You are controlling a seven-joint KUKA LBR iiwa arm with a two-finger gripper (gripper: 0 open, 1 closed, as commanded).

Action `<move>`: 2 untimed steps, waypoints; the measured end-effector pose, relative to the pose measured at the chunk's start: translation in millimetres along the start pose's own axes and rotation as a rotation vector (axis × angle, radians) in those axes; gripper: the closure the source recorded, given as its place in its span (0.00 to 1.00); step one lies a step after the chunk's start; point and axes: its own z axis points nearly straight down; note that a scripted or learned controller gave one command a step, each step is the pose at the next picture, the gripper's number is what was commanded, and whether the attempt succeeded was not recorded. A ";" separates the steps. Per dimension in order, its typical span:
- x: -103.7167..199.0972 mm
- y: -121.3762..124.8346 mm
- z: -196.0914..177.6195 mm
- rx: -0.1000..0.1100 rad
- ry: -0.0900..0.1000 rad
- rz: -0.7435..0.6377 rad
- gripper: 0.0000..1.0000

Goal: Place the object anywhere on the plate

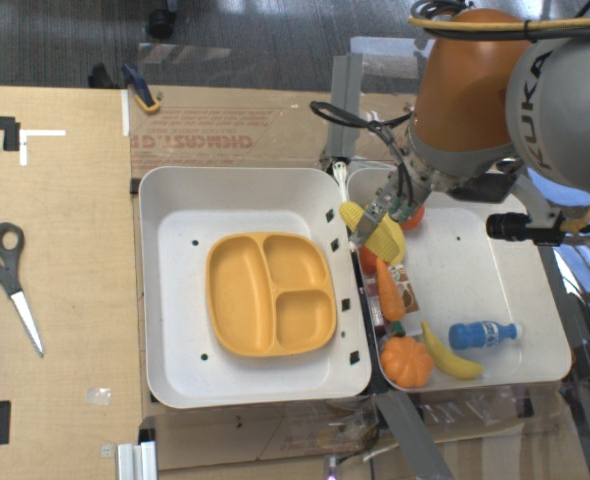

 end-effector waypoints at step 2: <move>49.9 75.0 50.1 -0.002 0.000 -0.297 0.00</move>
